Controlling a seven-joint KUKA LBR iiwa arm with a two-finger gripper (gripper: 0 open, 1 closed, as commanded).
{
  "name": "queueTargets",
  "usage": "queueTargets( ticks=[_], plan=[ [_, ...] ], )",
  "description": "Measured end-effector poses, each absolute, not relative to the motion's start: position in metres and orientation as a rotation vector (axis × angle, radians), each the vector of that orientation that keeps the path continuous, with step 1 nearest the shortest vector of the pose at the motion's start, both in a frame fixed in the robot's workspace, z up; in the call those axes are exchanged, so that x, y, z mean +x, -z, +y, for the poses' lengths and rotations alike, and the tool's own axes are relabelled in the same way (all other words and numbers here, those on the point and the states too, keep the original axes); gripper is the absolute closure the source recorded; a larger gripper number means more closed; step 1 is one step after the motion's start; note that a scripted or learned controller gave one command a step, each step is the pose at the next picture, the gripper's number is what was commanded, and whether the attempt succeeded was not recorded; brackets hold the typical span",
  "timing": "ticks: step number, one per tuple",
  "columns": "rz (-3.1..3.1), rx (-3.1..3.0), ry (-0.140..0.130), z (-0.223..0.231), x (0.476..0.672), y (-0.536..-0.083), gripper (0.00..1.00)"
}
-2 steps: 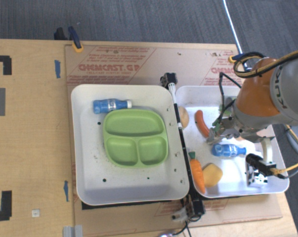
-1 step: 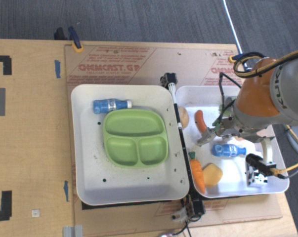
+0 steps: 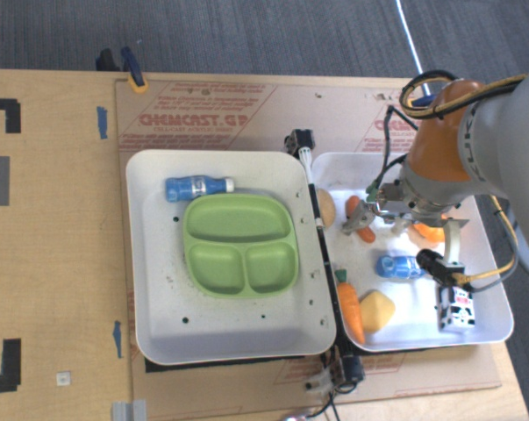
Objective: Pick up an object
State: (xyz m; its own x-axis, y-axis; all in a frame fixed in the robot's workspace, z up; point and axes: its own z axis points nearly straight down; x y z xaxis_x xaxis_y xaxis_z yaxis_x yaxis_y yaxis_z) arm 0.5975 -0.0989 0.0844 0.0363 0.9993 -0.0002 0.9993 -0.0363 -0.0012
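My gripper (image 3: 375,209) hangs low over the back left part of the right bin (image 3: 492,323), under the orange-banded wrist. Just to its left lies a small red and orange piece (image 3: 359,219), close to the gripper or touching it; I cannot tell which. A tan egg-shaped item (image 3: 325,207) rests by the bin's left wall. A blue object (image 3: 397,267) lies in the middle, with an orange piece (image 3: 429,231) behind it. Along the front lie an orange carrot (image 3: 350,312), a yellow lump (image 3: 378,309) and a black-and-white carton (image 3: 458,310).
The left bin (image 3: 150,235) holds a green divided plate (image 3: 241,242) and a blue bottle (image 3: 194,187) behind it. A black post (image 3: 298,140) stands at the back between the bins. Cables (image 3: 439,274) trail from the arm over the right bin.
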Motion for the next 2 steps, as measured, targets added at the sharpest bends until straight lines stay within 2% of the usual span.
queueTargets(
  ticks=[1,2],
  plan=[
    [-2.182,-2.261,-0.002,-0.099,0.599,-0.092,1.0],
    [-2.183,-2.259,0.001,-0.038,0.599,-0.189,1.0]
  ],
)
